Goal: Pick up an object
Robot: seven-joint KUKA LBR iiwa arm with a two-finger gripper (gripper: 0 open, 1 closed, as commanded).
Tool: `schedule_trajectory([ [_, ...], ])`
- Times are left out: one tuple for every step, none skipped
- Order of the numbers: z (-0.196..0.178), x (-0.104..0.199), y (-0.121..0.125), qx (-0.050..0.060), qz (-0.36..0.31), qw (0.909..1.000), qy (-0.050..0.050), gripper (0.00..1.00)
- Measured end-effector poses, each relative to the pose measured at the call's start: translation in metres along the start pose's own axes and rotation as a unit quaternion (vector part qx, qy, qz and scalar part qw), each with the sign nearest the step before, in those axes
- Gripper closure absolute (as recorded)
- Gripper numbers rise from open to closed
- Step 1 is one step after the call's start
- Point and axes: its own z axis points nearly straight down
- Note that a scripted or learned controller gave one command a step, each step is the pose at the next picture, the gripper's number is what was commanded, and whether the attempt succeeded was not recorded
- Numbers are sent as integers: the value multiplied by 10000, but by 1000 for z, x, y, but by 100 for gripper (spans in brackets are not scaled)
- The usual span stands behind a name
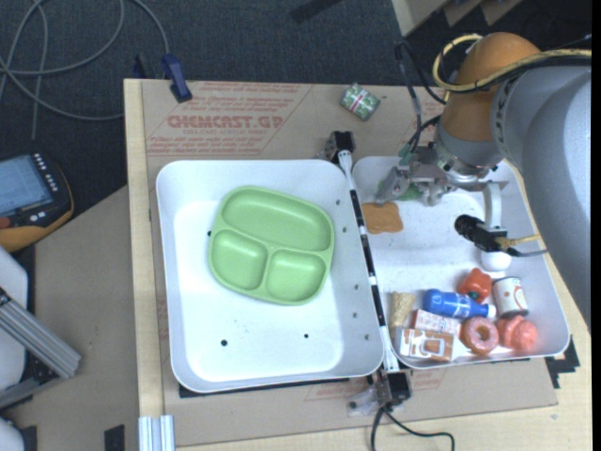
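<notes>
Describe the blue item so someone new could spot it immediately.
Find the right-hand white bin, where the arm reaches in. In the cluster of small items at its near end lies the blue bottle, on its side. It is the only blue item among red, orange and white neighbours.

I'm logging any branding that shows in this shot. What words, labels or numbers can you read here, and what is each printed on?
"CHEMCAST GP": large red letters on the brown board under the bins, behind the left bin.
Finer red lines above and below it: too small to read.
Small box and can in the right bin: printed labels, too blurred to read.
Handheld screen at far left: lit, unreadable.
</notes>
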Motion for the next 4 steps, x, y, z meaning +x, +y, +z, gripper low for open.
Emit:
schedule_trajectory([
  [0, -1, 0, 0, -2, 10000, 0, 0],
  [-1, 9, 1, -27, 1, 10000, -1, 0],
  [-1, -3, 1, -36, 9, 10000, -8, 0],
  [-12, -3, 2, -47, 6, 10000, -12, 100],
])
